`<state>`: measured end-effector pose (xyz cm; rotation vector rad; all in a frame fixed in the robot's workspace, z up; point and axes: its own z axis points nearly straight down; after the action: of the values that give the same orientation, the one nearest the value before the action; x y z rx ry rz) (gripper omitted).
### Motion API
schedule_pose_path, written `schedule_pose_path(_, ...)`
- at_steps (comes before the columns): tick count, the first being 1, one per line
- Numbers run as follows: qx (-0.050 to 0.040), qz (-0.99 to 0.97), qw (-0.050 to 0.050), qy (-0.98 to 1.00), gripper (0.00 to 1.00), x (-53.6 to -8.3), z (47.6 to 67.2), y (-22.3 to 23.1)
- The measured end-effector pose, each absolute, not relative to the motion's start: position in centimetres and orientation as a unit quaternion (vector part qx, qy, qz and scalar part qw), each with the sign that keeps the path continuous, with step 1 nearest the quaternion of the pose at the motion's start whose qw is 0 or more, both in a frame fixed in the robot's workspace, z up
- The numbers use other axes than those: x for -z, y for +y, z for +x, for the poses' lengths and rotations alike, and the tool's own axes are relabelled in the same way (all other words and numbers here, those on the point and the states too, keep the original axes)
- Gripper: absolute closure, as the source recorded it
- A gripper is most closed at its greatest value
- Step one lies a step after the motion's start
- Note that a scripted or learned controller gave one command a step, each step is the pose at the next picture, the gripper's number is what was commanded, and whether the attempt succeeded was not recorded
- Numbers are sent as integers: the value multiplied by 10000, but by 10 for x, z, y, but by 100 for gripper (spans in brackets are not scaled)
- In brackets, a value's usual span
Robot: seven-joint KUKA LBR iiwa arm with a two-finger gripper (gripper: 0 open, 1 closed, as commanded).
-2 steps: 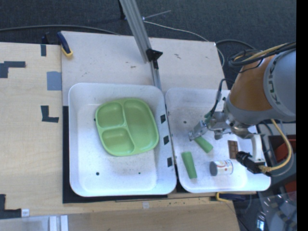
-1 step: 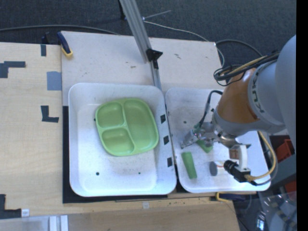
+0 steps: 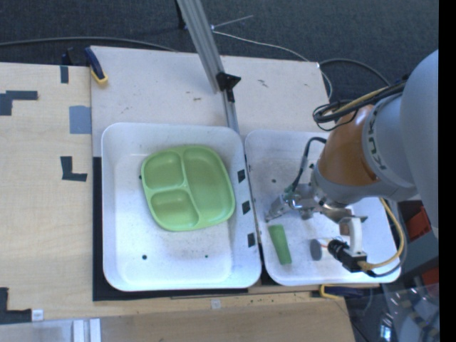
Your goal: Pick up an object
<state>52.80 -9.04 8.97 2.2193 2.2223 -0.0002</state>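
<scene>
Right bin (image 3: 370, 275), green block (image 3: 279, 244) just below end effector (image 3: 279, 206), apart

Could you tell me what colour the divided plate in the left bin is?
The divided plate is light green, seen in the camera view.

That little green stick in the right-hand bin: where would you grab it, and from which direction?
Probably at the middle of the green stick, coming straight down from above. It lies flat on the floor of the right bin, long and narrow, so fingers closing across its short width should fit. The bin wall runs close along its left side, so the finger there has less room. The gripper hangs just above it.
</scene>
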Motion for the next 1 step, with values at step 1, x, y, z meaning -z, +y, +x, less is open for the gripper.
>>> schedule_pose_path(1, -16, 7056, -3, 7086, 100, -101, 529, -88)
